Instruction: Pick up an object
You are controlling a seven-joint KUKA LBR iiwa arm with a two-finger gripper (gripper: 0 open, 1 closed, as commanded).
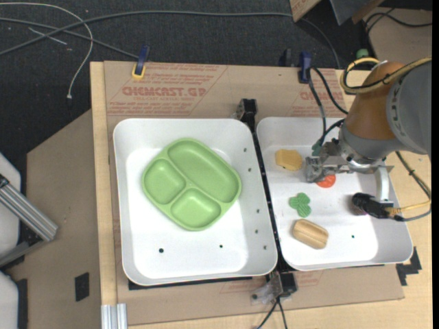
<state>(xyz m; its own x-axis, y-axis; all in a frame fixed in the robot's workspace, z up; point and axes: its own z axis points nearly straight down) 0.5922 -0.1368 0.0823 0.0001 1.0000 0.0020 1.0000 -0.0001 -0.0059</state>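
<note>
One red piece [327, 180] sat directly under the gripper [321, 173], touching its tips; gripper state I couldn't tell. Looked small, light, probably rigid plastic and slick: pinch across its middle. Yellow piece [289, 160] lay just left, green piece [300, 202] below-left.

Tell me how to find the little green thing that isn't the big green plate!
Look at the right-hand white bin, the one the grey and orange arm reaches into. Near its middle, just below the end effector and above a tan bread-like block, lies the small green leafy piece. It is the only green thing in that bin; its neighbours are yellow, red-orange and tan.
</note>
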